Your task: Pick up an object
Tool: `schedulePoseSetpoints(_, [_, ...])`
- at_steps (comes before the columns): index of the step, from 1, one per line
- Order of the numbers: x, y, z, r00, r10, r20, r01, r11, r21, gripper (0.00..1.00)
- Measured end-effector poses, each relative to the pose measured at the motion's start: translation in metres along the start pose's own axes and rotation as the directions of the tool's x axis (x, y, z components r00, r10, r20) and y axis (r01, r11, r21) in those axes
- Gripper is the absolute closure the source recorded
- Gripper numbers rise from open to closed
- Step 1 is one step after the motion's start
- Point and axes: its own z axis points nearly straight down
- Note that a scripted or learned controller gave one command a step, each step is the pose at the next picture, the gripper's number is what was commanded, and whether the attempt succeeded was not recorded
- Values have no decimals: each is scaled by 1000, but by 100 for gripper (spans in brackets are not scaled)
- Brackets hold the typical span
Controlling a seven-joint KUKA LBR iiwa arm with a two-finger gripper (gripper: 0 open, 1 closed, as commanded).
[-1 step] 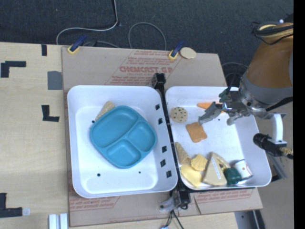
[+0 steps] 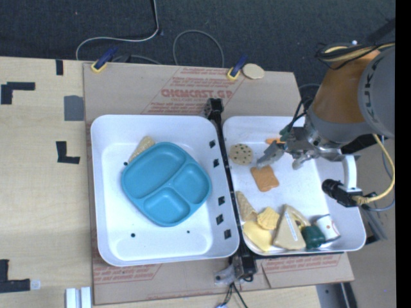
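My gripper hangs over the middle of the right bin, fingers spread and open with nothing between them. An orange-brown cracker lies flat on the bin floor just below and left of the fingertips, apart from them. A round speckled cookie sits near the bin's left wall. Heaped at the bin's front are yellow pieces, a pale wedge, a dark green item and a small white item.
The left bin holds a blue divided plate with a tan piece poking out from under its far-left edge. A black divider runs between the bins. The arm's cable hangs over the right bin's right side.
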Motion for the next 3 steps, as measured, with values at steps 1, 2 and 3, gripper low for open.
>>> schedulePoseSetpoints(1, [-11, 35, 101, 1000, -1, 4, 1, 1000, -13, 0])
schedulePoseSetpoints(2, [5, 3, 96, 1000, 1, 4, -1, 1000, -15, 0])
schedulePoseSetpoints(3, [3, 4, 86, 1000, 1, 4, -1, 1000, -15, 100])
